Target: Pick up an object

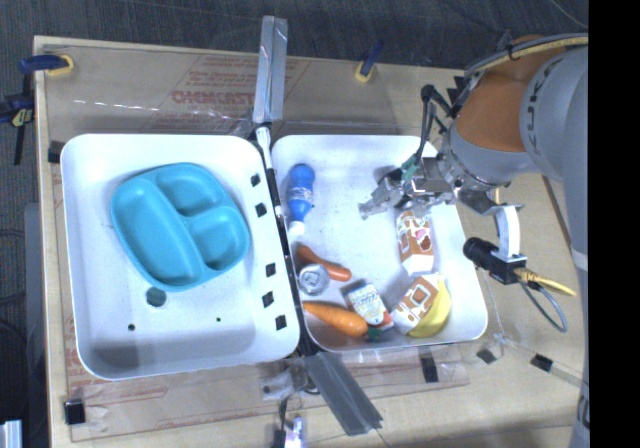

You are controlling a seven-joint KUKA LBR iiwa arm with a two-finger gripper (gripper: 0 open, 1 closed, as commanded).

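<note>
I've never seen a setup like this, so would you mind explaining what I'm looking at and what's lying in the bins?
One camera looks down at a slant on a bench with two white bins. The grey and orange robot arm reaches in from the right; its gripper hangs over the right bin, holding nothing visible. That bin contains a blue-capped bottle, a carrot, a can, a banana and small cartons. The left bin holds a blue divided plate.

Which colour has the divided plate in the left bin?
Light blue; the camera view shows it clearly.
</note>
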